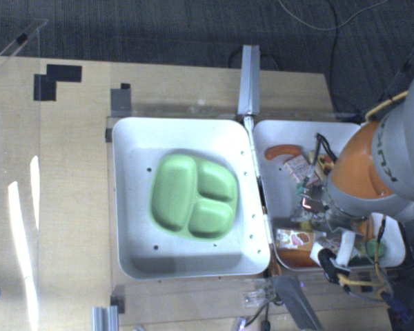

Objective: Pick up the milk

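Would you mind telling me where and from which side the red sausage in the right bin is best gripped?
Probably at its middle, coming straight down from above. The sausage lies flat in the right bin near its far wall, long axis roughly left to right in the view, so closing across its narrow width should suit.

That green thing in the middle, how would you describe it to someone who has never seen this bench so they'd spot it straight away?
Find the two shallow white bins side by side and take the left white bin, the one away from the grey and orange robot arm. In its middle lies a light green plastic tray with rounded corners, moulded into three compartments. It is the sole item there, whereas the right white bin holds a jumble of small packaged things.
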